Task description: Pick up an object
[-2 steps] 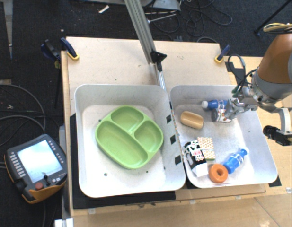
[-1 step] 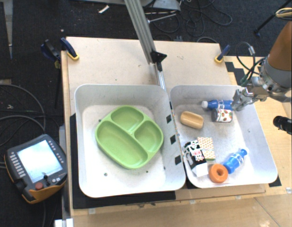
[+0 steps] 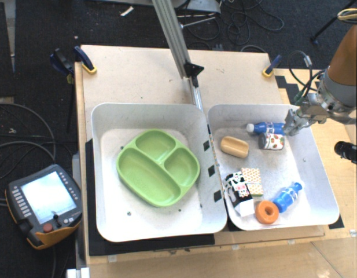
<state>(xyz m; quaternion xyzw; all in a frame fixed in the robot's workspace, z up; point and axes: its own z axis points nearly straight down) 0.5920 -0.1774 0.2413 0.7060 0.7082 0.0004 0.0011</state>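
Wooden bench (image 3: 143,74) bears two white bins (image 3: 109,155).

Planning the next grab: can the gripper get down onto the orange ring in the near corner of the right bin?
Probably yes. The orange ring lies flat and uncovered from above, though a blue bottle and a small carton crowd its sides.

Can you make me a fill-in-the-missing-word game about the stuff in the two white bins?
1. The divided plate in the left bin is ____ in colour.
2. The orange ring lies in the ____ bin.
3. The plate has ____ compartments.
4. The gripper hovers at the right bin's far ____ corner.

Missing words: green; right; three; right
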